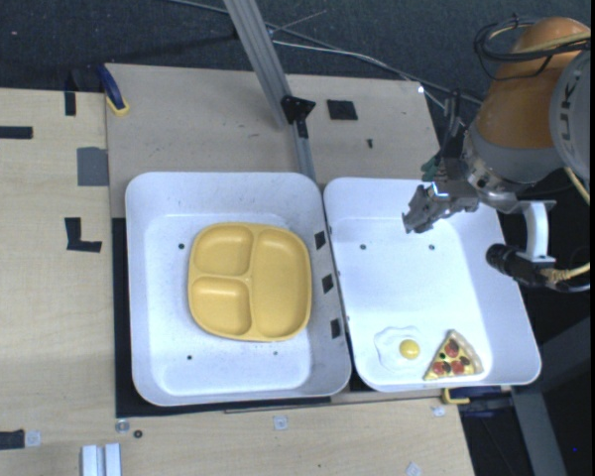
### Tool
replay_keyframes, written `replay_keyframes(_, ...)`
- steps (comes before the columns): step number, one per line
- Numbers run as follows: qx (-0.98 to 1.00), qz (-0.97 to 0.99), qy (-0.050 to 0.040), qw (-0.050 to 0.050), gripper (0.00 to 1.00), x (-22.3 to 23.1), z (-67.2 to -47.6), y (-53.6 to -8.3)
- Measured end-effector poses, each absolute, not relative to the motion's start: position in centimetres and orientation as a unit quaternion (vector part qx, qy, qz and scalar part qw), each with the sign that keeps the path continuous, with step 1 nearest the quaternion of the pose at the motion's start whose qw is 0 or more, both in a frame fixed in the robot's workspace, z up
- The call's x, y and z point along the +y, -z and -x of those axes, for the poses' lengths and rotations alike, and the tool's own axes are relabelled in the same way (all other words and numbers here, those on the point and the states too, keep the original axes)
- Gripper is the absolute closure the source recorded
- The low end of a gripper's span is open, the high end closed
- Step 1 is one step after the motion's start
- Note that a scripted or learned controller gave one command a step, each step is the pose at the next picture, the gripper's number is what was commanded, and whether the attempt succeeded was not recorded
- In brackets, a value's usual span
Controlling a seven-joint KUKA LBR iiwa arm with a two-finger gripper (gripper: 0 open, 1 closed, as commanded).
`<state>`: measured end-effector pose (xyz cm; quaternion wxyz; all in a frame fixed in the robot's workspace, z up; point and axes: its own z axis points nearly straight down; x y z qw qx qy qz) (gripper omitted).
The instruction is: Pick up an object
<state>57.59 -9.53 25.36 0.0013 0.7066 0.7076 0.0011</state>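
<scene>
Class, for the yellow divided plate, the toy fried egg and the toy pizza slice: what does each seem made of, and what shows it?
Yellow divided plate: likely moulded plastic, matte, with soft rounded ridges. Toy fried egg: probably plastic or rubber, smooth, with a slight sheen. Toy pizza slice: seemingly plastic with coloured toppings; too small to tell.

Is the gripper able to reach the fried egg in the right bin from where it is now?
Probably yes. The gripper hangs over the right bin, and only bare floor lies before the fried egg; the pizza slice sits close beside it.
</scene>
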Motion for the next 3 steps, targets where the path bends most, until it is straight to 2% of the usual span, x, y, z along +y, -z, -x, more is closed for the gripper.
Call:
replay_keyframes(1, 0.709, -0.705, 0.0001, -0.001, 1.00, -4.7, -57.0, -25.5)
replay_keyframes(3, 0.709, -0.705, 0.0014, -0.001, 1.00, 6.2, -56.7, -22.1)
